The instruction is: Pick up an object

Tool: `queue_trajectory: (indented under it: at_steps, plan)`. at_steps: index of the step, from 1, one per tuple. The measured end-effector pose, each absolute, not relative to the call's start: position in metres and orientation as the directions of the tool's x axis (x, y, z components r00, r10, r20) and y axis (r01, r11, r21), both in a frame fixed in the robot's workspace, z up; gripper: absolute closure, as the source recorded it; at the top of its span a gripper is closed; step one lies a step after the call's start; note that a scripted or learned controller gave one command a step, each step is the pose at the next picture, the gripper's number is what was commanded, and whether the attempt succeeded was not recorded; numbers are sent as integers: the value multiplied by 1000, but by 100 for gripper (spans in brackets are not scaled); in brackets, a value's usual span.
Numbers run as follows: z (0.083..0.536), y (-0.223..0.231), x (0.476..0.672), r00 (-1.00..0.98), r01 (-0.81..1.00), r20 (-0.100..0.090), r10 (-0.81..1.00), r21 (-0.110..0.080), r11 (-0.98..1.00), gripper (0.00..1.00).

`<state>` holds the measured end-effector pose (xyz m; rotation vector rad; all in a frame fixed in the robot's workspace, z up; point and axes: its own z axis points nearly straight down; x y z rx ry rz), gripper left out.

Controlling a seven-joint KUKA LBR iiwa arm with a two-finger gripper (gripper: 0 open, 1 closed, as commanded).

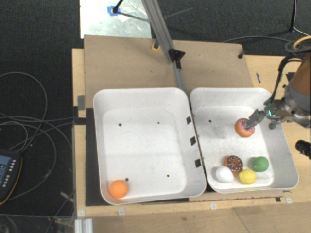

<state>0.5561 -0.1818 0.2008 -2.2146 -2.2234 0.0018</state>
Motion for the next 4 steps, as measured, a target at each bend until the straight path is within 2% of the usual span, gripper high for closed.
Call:
queue_trajectory:
  at_steps: [1, 2, 3, 4]
  plan:
    - [203, -182, 557, -4, 1000, 0, 1000, 1, 4, 0]
    - [162, -182, 556, -1, 1000, 1, 1000, -3, 1, 0]
    - [111, -188, 548, 0, 1000, 1, 1000, -4, 0, 0]
    - [92, -189, 549, 0, 1000, -1, 1000, 2, 0, 0]
